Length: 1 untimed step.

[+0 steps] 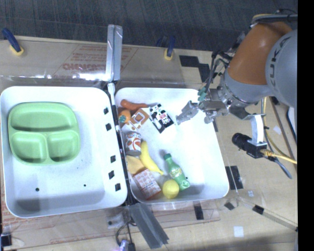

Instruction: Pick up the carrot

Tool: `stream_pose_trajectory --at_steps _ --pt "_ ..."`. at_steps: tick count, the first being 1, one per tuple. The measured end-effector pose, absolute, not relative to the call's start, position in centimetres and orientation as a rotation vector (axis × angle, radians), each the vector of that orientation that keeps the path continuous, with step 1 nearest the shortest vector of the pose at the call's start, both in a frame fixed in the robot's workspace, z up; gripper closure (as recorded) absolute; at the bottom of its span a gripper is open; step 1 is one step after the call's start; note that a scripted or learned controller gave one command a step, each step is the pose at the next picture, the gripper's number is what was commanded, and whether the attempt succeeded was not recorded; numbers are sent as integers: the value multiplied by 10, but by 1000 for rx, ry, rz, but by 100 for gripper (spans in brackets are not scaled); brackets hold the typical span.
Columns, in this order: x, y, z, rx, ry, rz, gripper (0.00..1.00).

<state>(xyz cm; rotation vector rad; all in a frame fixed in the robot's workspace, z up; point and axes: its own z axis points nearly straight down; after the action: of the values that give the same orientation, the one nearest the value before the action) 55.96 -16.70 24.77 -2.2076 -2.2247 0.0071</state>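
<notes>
- I see the carrot (pixel 132 105) in the right bin (pixel 212 140), at its far left corner, hard against the wall and touching a patterned box (pixel 139 118)
- My gripper (pixel 187 113) hangs over the same bin, well right of the carrot, just beside a black-and-white card (pixel 160 117); whether its fingers are wide or narrow, I cannot tell
- Risk as I judge it: the wall and the box crowd the carrot; a finger could strike either, or nudge the card on the way over
</notes>
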Motion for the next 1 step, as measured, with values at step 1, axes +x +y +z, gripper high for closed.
stream_pose_trajectory --at_steps 1 --pt "521 -112 229 -1948 -2454 7 0"
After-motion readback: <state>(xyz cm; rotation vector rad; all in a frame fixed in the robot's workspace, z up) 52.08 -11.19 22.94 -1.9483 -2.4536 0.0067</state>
